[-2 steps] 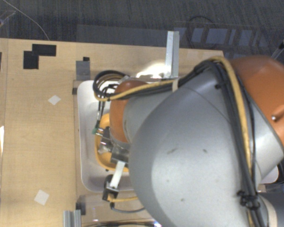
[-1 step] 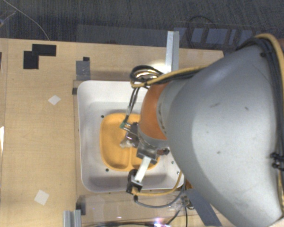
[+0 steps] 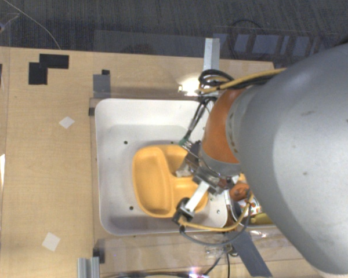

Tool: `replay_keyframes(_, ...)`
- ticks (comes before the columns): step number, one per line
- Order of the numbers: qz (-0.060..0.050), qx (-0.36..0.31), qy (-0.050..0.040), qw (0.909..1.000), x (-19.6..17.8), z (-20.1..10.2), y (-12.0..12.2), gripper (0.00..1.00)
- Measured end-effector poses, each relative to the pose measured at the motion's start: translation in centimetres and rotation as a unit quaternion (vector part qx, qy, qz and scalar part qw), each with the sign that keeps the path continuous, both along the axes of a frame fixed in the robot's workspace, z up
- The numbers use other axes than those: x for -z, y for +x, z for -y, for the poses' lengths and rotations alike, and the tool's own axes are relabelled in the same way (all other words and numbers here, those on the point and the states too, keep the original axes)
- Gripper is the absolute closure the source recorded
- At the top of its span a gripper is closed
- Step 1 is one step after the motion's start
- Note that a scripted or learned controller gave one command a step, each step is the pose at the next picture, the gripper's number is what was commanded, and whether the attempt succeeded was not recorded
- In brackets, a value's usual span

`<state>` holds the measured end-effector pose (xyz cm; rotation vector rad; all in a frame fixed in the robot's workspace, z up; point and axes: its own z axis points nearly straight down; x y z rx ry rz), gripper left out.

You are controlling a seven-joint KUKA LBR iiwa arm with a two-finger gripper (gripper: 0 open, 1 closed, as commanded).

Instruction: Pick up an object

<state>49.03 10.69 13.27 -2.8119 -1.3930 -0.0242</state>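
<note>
Just beside the claw [image 3: 188,168] — a yellow dish [image 3: 152,182].

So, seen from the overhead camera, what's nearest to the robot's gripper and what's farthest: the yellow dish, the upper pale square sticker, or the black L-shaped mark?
1. The yellow dish, in the white bin, right beside the gripper.
2. The upper pale sticker, on the bench left of the bin.
3. The black L-shaped mark, at the bench's upper left.

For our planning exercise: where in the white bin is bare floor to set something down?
Within the white bin: the strip between its left wall and the yellow dish, and the band between its far wall and the dish. Crowded on the right, under the arm.
</note>
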Motion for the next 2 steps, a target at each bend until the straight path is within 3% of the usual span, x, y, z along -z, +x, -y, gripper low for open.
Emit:
replay_keyframes(1,0.003,0.215,-0.0028,0.9767,3.3,-2.5,0.3,0.00)
replay_keyframes(2,-0.002,0.319,-0.0105,0.9477,3.1,-9.9,0.2,0.00)
